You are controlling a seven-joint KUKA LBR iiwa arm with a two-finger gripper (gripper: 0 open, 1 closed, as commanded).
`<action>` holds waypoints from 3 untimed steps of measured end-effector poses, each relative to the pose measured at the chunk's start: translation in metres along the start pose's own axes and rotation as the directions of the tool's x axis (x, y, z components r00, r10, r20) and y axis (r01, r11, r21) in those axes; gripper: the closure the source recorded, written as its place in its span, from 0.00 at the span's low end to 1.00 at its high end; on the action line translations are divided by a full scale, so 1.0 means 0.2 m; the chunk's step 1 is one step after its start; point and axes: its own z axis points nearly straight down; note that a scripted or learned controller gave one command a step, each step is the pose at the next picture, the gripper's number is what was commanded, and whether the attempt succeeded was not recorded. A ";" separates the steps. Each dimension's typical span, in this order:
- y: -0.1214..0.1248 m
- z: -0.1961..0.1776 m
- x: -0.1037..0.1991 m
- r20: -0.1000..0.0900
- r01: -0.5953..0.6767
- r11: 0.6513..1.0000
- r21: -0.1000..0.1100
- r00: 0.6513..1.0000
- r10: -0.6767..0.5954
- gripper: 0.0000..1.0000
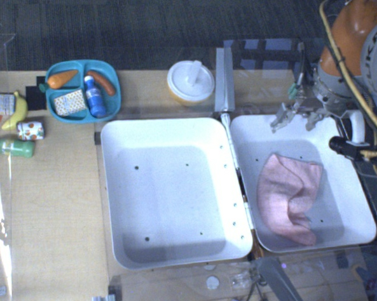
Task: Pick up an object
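Observation:
A crumpled pink cloth (pixel 289 198) lies in the right white bin (pixel 357 226), toward its middle and front. My gripper (pixel 296 118) hangs above the far edge of that bin, well behind the cloth and apart from it. Its fingers (pixel 279 120) are spread open with nothing between them. The grey arm with its orange band reaches in from the upper right.
The left white bin (pixel 169 192) sits beside the right one. Behind it stand a yellow lidded cup (pixel 190 81) and a blue divided tray (pixel 83 91) of toy food. A banana, a can and a green bottle (pixel 10 147) lie at far left.

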 end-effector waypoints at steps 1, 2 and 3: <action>0.11 0.13 0.31 0.000 0.109 0.994 -0.001 0.994 -0.109 0.00; 0.02 0.05 0.13 0.000 0.226 0.974 0.000 0.974 -0.226 0.00; -0.05 0.58 0.05 0.001 0.293 0.956 -0.003 0.956 -0.293 0.00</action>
